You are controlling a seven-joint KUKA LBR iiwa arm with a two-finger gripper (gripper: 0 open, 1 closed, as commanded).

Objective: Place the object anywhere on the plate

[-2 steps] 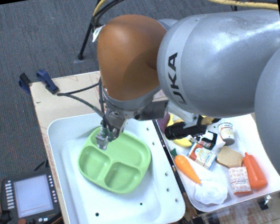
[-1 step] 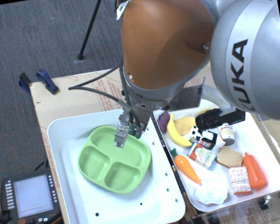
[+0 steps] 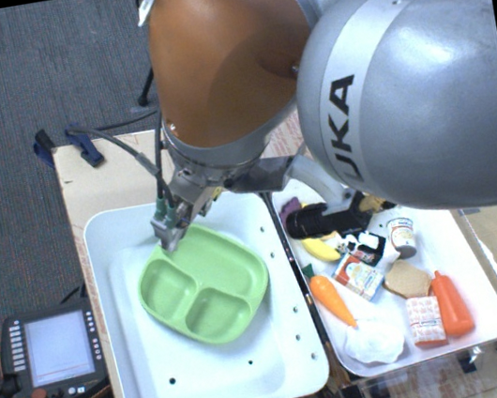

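Two white bins sit side by side. One green plate (image 3: 205, 287) lies in the left bin (image 3: 137, 375). I cannot tell how the fingers (image 3: 167, 233) stand at its top edge. Toy food, like a carrot (image 3: 331, 300), fills the right bin (image 3: 480, 295).

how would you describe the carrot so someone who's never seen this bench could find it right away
Of the two white bins, look in the right bin, the one crowded with small items. Along its left wall, just below the yellow banana, lies the carrot: a plain orange cone tapering toward the white pouch. The orange bottle sits on the far side and is stubbier.
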